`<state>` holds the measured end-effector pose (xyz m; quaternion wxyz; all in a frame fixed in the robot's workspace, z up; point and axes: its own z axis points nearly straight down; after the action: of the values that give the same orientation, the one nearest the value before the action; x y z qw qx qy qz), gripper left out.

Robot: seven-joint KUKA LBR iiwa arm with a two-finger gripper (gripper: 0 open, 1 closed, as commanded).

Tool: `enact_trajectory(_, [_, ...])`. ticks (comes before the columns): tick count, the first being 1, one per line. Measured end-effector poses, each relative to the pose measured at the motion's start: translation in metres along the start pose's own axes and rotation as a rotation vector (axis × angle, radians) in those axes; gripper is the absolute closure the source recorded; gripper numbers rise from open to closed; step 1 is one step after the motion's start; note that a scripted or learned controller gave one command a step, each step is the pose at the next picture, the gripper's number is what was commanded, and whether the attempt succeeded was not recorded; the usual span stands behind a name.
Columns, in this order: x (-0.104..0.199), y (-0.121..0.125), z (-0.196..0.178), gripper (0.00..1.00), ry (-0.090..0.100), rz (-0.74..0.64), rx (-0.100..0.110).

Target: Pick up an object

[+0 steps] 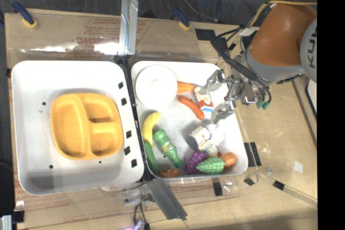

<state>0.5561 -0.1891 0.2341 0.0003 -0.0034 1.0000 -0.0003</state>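
Only the white letters "KU" on the grey arm [310, 56] at the right edge are readable; the faint red print on the worktop [102, 29] is illegible.

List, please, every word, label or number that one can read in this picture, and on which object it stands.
"KU": large dark letters on the arm's grey body, cut by the frame's edge.
Red print on the cardboard behind the bins: too blurred to read.
Label on the small white container near the claw: too small to read.

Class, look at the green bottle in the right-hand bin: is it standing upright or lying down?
Lying down. The green bottle rests on its side on the right bin's floor, beside the banana.
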Motion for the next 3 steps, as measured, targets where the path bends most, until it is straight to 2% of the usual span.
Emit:
enact_trajectory(1, [-0.016, 0.008, 0.116, 0.0, 0.009, -0.069, -0.005])
enact_trajectory(2, [-0.027, 0.008, 0.142, 0.0, 0.003, -0.014, -0.002])
enact_trajectory(3, [0.031, -0.021, 0.141, 0.0, -0.003, -0.046, 0.0])
